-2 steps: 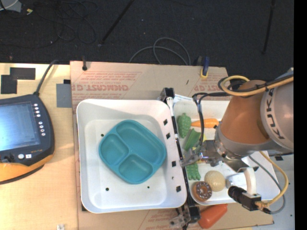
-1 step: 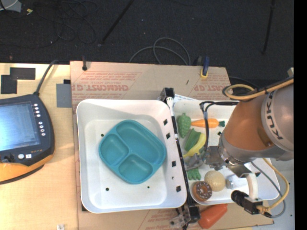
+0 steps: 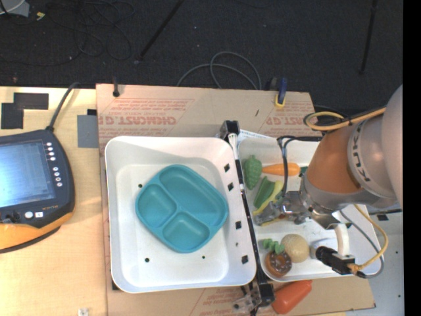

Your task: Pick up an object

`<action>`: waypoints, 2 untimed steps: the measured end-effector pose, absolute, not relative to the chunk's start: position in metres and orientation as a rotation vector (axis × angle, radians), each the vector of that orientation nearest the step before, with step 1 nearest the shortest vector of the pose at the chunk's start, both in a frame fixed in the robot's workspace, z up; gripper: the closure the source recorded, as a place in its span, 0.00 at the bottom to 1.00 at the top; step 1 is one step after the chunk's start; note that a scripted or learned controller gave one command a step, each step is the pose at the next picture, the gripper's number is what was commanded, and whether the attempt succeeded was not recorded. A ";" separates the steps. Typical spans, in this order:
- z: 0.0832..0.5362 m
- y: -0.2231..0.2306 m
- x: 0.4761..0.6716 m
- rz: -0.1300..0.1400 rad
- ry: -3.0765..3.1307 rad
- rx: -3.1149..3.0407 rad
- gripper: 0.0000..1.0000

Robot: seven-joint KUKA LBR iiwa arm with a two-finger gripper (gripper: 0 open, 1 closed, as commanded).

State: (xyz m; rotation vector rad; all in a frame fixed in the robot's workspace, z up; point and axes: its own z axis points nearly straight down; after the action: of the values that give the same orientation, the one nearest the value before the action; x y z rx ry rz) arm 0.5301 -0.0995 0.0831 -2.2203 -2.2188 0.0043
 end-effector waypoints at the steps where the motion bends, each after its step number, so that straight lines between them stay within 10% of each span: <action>1: 0.085 -0.101 0.585 0.003 -2.223 -2.217 0.00; 2: 0.092 -0.102 0.582 0.013 -2.221 -2.210 1.00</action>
State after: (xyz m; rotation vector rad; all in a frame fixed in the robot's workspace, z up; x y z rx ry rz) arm 0.5825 -0.1016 0.0916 -2.2102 -2.2205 0.0130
